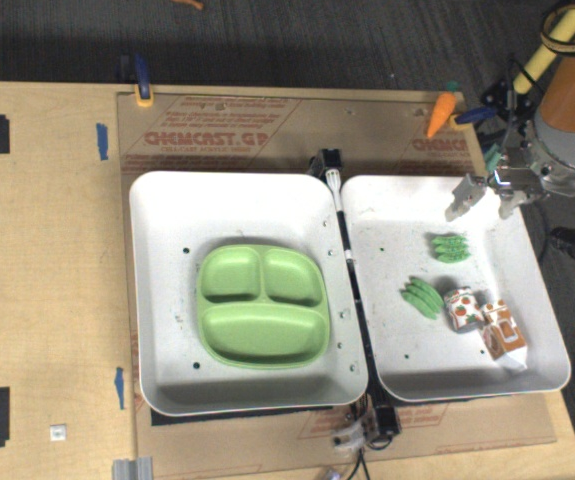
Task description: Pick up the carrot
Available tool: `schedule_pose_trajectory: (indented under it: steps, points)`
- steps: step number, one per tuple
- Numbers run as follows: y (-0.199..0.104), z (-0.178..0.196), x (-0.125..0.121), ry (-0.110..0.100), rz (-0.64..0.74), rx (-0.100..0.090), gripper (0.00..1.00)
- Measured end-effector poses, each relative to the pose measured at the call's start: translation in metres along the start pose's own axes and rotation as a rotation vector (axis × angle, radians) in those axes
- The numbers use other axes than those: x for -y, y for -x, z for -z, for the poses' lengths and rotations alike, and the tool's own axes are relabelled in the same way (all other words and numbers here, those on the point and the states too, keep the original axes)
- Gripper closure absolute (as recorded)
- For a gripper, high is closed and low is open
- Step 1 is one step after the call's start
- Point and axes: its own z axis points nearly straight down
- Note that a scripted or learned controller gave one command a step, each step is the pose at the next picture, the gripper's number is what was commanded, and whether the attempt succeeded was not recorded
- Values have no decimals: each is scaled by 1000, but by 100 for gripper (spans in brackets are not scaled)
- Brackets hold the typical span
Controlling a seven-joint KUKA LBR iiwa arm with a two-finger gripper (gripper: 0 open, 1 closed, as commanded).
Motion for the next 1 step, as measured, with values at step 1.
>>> schedule_pose_trajectory:
  steps: [1]
  points:
    - [-39, -75, 45, 0, 29, 0, 0]
